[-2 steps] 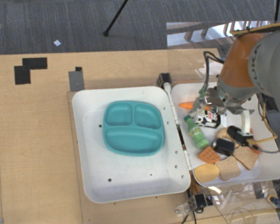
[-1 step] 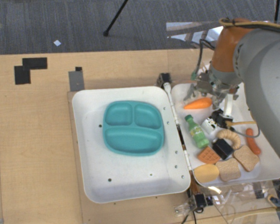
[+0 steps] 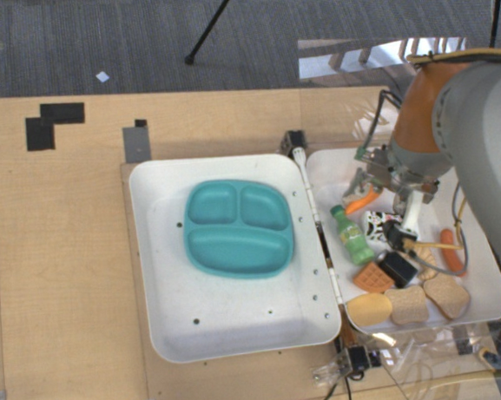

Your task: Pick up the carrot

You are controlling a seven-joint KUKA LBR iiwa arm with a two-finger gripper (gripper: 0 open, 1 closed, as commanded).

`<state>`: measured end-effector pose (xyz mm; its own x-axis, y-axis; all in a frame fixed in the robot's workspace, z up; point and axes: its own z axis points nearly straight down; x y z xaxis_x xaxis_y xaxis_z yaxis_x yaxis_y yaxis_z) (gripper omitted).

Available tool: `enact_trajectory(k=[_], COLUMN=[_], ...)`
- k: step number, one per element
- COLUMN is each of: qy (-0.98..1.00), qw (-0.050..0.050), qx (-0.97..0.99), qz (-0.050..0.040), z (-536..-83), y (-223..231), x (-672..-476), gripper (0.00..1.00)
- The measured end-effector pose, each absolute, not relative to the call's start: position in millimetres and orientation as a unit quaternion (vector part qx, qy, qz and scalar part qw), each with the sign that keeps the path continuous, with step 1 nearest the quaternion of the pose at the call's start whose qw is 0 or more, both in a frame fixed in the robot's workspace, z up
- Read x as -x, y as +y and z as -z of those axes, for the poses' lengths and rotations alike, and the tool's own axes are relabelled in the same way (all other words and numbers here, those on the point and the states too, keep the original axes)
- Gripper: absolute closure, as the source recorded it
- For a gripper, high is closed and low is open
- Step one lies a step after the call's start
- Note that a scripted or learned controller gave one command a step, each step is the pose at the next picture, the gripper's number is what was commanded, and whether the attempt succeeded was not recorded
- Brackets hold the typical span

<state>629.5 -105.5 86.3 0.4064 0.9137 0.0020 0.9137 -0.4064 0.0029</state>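
Observation:
The carrot (image 3: 361,201), small and orange, lies in the upper left part of the right bin (image 3: 325,176), just above a green bottle (image 3: 351,236). My gripper (image 3: 371,188) hangs right over the carrot's right end, at the tip of the grey arm with the orange band (image 3: 418,119) that comes in from the right. The gripper body covers that end of the carrot, and whether the carrot is held is not clear from this angle.
Packed around the carrot are a black-and-white toy (image 3: 376,223), a waffle (image 3: 372,277), a black block (image 3: 398,267), bread pieces (image 3: 446,295) and a sausage (image 3: 451,251). The left bin (image 3: 171,332) holds a teal divided plate (image 3: 237,228).

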Motion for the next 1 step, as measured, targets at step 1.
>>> enact_trajectory(k=[1], qy=[0.549], qw=[0.002], qx=[-0.836], qz=[-0.0049], z=[-99.9], y=[-102.9], x=[-633.0], gripper=[1.0])
